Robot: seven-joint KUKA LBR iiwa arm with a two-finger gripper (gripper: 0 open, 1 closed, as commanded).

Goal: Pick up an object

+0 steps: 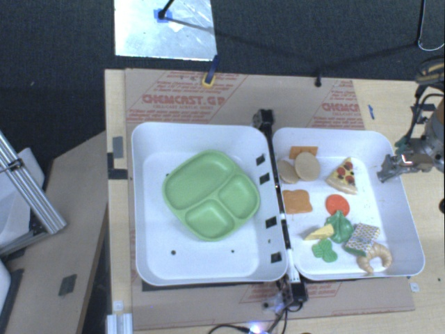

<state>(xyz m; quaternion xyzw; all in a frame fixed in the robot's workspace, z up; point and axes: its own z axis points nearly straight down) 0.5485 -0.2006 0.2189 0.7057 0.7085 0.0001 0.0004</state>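
- I see the gripper [393,167] at the far right of my view, hanging just over the right rim of the right bin [401,218], about level with the pizza slice.
- I cannot tell from here how it is set, or whether it has hold of anything; it is small and partly blurred, and nothing shows clearly in it.
- In the right bin the toy food lies in a loose cluster. At the top I make out an orange cracker-like square [303,152] with two round tan biscuits [306,165] just below it, touching or overlapping one another.
- The pizza slice [343,175] lies to their right, nearest the gripper but apart from it.
- Lower down there is a piece of toast [297,201] near the divider, and a red round slice [337,204] to its right.
- Below those sit a green leafy piece [339,227], a yellow wedge [320,233] touching its left side, and a small green piece [324,251] beneath.
- A patterned packet [362,239] and a croissant [374,257] lie in the lower right corner, close together.
- The left bin [149,186] holds a green divided plate [211,195], lying flat near its middle.
- Both bins rest on a brown sheet on the table [115,103].
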